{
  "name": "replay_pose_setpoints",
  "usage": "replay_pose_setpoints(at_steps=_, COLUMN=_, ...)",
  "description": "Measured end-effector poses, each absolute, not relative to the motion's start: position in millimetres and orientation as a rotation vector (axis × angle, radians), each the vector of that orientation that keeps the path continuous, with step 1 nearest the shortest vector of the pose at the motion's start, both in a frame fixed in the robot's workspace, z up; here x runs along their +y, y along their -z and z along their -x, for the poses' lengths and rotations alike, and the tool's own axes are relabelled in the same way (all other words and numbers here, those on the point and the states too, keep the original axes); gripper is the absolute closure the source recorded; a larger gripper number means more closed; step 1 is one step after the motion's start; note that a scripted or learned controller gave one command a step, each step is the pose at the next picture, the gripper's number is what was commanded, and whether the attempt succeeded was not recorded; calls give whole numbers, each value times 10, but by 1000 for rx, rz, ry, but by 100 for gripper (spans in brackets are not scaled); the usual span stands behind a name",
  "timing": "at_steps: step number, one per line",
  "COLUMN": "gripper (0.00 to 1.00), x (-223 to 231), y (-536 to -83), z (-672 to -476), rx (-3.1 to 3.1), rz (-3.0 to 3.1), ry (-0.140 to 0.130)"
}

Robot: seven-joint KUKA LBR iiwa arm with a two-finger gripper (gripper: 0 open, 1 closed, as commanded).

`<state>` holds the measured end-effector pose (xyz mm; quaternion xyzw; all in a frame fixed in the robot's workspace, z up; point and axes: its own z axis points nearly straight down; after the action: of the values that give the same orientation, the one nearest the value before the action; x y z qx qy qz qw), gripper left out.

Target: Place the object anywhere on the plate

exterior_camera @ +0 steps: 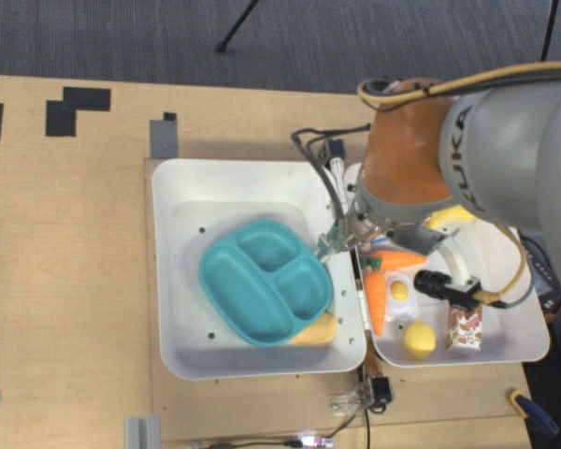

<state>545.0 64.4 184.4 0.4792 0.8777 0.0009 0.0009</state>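
Looking from the front, we see a yellow piece (315, 330) at the teal plate's (262, 283) near rim in the left bin (182, 251), a carrot (376, 297) right, and the gripper (341, 237), state indiscernible, beyond.

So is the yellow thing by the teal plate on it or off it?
Off. The yellow thing lies on the left bin floor, tucked against the teal plate rim's lower right edge.
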Motion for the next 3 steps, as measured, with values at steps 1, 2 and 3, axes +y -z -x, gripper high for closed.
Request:
replay_pose_setpoints(at_steps=1, gripper=100, x=1286, y=-2095, z=-5275, rx=2647, rz=-1688, ry=-5)
replay_pose_setpoints(at_steps=2, gripper=100, x=2185, y=-2074, z=-5180, rx=2783, rz=-1455, ry=-4)
replay_pose_setpoints(at_steps=3, gripper=100, x=1803, y=-2083, z=-4907, rx=3116, rz=-377, ry=-3)
